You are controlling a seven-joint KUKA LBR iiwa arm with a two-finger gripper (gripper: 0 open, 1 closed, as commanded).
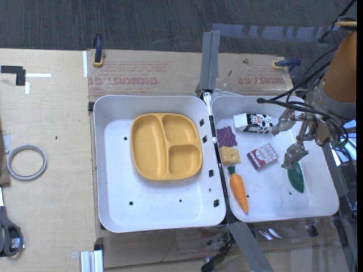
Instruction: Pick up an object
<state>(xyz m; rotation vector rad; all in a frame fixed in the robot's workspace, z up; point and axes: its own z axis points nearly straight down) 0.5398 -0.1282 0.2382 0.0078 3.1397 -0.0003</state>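
the landmark here is the divided yellow plate (167, 146), which sits in the left white bin (113, 208), toward that bin's far half and its right side.

to the right of the plate, across the wall where the bins meet, lies the right white bin (317, 200) with the loose things. nearest the plate are a purple piece (226, 135), a tan cracker-like square (229, 154) just below it, and an orange carrot (239, 192) with a green top, lying lengthwise below the square. farther right of the plate are a small black-and-white carton (254, 122) lying on its side and a small red and white packet (262, 156) below it. farthest from the plate, close to the bin's right wall, lies a dark green vegetable-shaped piece (296, 177).

the gripper (295, 152) hangs over the right bin, well to the right of the plate, between the packet and the green piece, its grey finger (294, 155) reaching down just above the green piece's upper end. whether it touches that piece cannot be told, and the spread of the tool and whether it has hold of anything cannot be told either. the arm's orange band (343, 67) shows at the far right.

well left of the plate, on the bare bench, lies a grey ring (25, 162).
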